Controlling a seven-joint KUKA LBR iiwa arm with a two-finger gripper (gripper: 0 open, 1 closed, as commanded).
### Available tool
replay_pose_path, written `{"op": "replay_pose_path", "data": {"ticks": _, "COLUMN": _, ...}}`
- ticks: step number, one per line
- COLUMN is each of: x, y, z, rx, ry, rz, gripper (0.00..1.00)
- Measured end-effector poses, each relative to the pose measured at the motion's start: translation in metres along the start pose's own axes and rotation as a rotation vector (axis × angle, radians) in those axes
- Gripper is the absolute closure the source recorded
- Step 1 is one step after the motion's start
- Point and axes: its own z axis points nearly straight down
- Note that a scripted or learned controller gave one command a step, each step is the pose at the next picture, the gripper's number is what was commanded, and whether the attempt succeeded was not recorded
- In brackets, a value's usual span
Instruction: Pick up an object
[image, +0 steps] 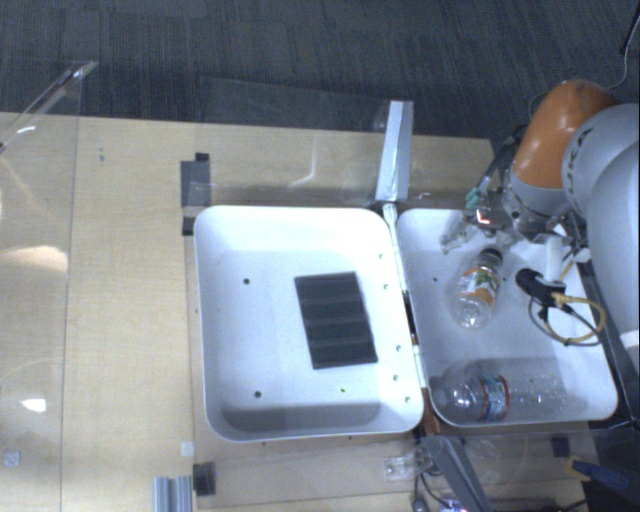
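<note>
At upper right, the claw hovers over the right bin; its grip state is unreadable. Two clear bottles lie below; smooth round plastic could roll or slip away.

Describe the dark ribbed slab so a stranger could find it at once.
Of the two shallow white bins, take the left bin. Near its middle lies a flat, dark grey rectangular slab with ridges across it, slightly askew. Unlike the clear plastic bottles in the right bin, it is opaque, flat and alone.
</note>
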Motion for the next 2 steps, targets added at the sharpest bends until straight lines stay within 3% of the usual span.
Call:
{"op": "replay_pose_path", "data": {"ticks": 1, "x": -0.009, "y": -0.070, "z": 0.008, "rx": -0.010, "ry": -0.003, "rz": -0.123, "gripper": 0.00}}
{"op": "replay_pose_path", "data": {"ticks": 2, "x": 0.013, "y": -0.090, "z": 0.011, "rx": -0.007, "ry": -0.001, "rz": -0.145, "gripper": 0.00}}
